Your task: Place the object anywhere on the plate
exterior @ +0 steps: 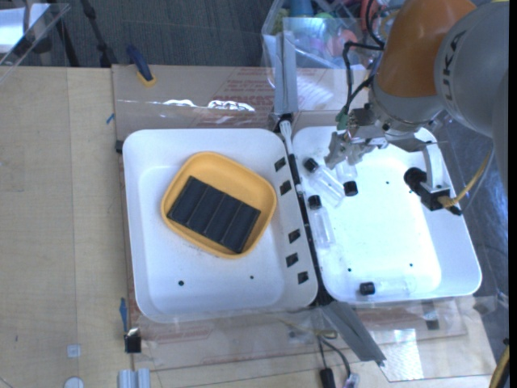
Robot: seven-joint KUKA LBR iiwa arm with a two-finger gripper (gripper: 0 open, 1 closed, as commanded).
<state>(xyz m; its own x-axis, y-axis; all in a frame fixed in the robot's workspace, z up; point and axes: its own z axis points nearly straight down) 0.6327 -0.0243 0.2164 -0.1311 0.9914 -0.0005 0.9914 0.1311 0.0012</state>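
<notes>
Black ridged slab (214, 212), one only, lies flat on the single yellow plate (252, 183) and covers most of its floor. The plate sits in the left bin (153, 293), nearer that bin's far edge than its near one. Two white bins stand side by side, the right bin (452, 277) touching the left along a shared edge. One grey arm (481, 63) reaches in over the right bin's far edge, orange band uppermost, wrist slanted down and leftward. Its gripper (343, 153) hangs over the far left corner of the right bin, well apart from the slab; whether it is open or closed cannot be told.
</notes>
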